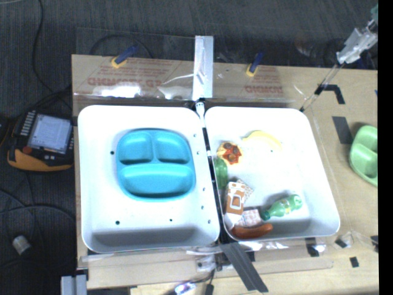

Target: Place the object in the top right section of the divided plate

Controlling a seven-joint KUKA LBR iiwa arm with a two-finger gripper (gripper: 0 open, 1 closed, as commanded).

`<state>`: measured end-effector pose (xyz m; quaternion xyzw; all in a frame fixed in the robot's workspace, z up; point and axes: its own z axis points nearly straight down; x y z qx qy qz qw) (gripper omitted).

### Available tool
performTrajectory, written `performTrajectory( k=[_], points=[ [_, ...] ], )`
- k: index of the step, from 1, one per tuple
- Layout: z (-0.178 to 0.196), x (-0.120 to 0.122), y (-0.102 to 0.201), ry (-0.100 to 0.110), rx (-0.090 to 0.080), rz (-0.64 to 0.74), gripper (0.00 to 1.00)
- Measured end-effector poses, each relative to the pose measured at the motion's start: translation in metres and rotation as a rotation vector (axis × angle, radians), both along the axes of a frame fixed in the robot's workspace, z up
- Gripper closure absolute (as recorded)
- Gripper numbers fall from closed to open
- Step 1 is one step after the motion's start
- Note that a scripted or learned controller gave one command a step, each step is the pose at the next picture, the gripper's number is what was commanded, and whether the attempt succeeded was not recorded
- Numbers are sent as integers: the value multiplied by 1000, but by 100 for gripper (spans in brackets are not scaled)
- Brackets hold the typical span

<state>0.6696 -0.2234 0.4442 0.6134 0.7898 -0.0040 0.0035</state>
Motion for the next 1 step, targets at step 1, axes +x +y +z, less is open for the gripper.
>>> performTrajectory(
  k=[1],
  points=[
    [10, 1, 1, 0, -5, 1, 100]
  ],
)
